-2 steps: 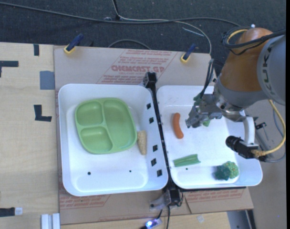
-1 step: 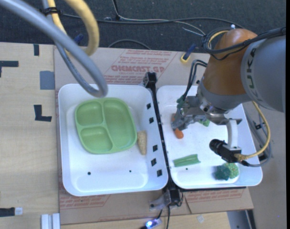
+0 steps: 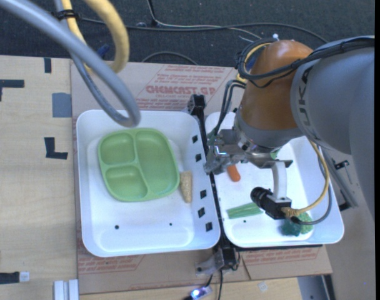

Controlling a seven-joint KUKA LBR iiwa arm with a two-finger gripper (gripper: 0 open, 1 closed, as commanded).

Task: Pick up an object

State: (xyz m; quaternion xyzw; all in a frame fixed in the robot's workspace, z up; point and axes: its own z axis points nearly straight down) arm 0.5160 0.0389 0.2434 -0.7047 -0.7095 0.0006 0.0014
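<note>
**Arm hanging over the right bin, grip unclear**

We are seeing two shallow white bins sitting side by side on a sheet of brown cardboard with red print [image 3: 177, 86], which is lying on a pale wood-look bench top [image 3: 27, 186]. The left bin [image 3: 140, 239] is holding a smooth green plastic plate [image 3: 139, 164] with three compartments, and a small tan, rough-looking piece [image 3: 186, 186] is lying just beside the plate's right edge. In the right bin [image 3: 327, 230] we are noting a small orange piece [image 3: 234, 175], a flat green strip [image 3: 243, 211] and a teal lump [image 3: 294, 228] near the front corner. The grey arm with its glossy orange band [image 3: 274, 83] is hanging over the right bin, the gripper [image 3: 222, 161] sitting near the divider, just beside the orange piece. We cannot tell how the hand is set. Dark carpet [image 3: 240, 5] with black cables is running behind the bench.
</note>
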